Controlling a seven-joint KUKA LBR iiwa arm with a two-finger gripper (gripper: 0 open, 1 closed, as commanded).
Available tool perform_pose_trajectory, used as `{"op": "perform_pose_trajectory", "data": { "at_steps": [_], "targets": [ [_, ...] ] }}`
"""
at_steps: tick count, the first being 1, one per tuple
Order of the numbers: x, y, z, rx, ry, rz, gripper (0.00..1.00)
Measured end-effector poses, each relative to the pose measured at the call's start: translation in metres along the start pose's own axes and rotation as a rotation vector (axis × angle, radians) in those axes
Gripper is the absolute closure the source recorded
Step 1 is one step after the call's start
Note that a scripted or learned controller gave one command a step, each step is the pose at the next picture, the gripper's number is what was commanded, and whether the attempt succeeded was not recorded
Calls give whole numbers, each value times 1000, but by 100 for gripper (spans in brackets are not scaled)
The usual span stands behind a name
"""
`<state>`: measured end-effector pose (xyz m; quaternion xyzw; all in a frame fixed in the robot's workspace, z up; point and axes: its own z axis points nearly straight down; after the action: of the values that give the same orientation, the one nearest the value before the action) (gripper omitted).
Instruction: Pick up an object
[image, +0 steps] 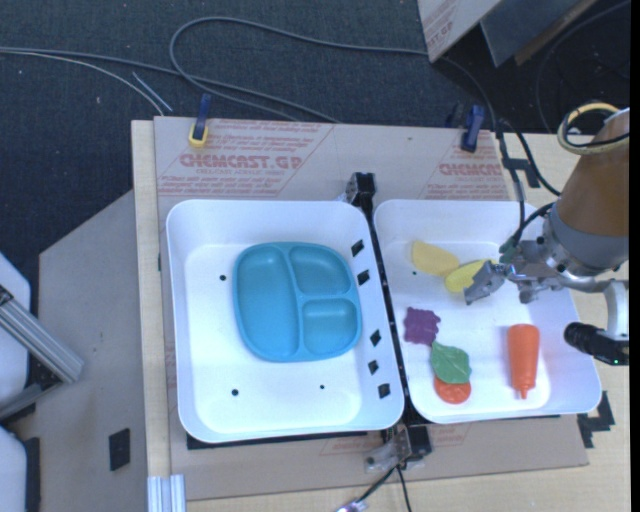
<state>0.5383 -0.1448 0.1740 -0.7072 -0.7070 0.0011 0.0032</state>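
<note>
The yellow toy (462, 275) lay in the upper part of the right bin (560, 215), touching a paler yellow piece (433, 257) on its left, and the end effector (483, 284) was right on top of it, reaching in from the right. Close, very close — but whether it was released or clenched, I couldn't tell; the dark tip covered the contact spot and nothing showed as gripped. To do this step well, my read was that it needed to settle squarely over the yellow toy alone, not straddling the seam with its pale neighbour, then close only once low enough to catch the sides. A lift straight up would have kept it from dragging things along. Further out, a purple piece (421, 325) sat below, then a tomato with a green leaf (451, 372), and an orange carrot (523, 358) well apart to the right. Across the divider, a blue sectioned plate (296, 300) rested in the left bin (190, 330), both bins on the counter (250, 150).
</note>
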Motion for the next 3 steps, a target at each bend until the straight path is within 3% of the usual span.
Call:
{"op": "perform_pose_trajectory", "data": {
  "at_steps": [1,2,3],
  "targets": [
    [-6,3,60,1,0,1,0],
    [-6,5,45,-7,-2,1,100],
    [-3,-4,-10,-10,-4,-1,100]
  ]
}}
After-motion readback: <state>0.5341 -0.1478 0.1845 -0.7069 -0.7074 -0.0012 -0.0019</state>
